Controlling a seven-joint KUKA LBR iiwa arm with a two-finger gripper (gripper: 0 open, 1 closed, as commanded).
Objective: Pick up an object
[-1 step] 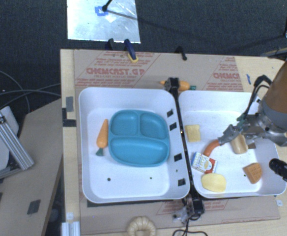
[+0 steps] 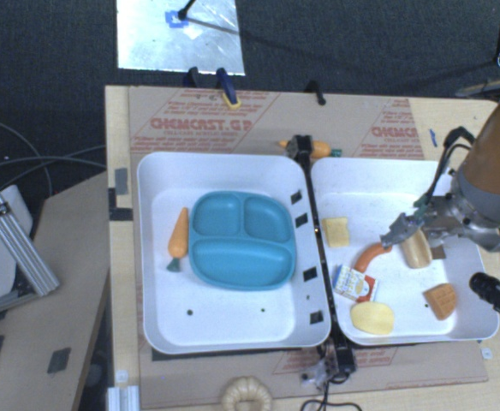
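Note:
My gripper (image 2: 399,230) hangs over the middle of the right bin (image 2: 378,202), reaching in from the right. Its tip is just above the upper end of a curved orange-red sausage (image 2: 369,256) and beside a tan bread roll (image 2: 417,251). I see nothing lifted by it. Around it lie a pale yellow block (image 2: 336,231), a small red and white carton (image 2: 354,282), a yellow lemon-like piece (image 2: 372,318) and a brown toast piece (image 2: 441,300).
The left bin (image 2: 160,315) holds a blue divided plate (image 2: 239,239) and a carrot (image 2: 178,234) to its left. A black divider with clips (image 2: 312,229) runs between the bins. The arm's grey and orange body (image 2: 494,165) overhangs the right bin's far right side.

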